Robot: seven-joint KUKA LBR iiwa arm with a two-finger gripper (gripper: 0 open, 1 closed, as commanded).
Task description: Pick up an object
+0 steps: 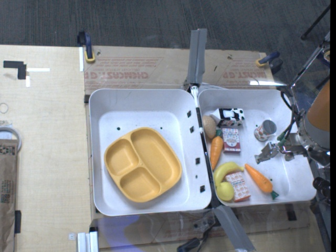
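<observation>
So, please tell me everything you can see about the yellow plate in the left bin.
The yellow divided plate looks like matte plastic, a rounded rectangle with three compartments: one large and two smaller, split by raised ridges. It lies flat, right way up, turned at a slant on the floor of the left bin, near the middle. No other object touches it, and its compartments hold nothing.

Grey arm (pixel 315 140) with orange band, black cables, metal hand (pixel 268 154).
</observation>
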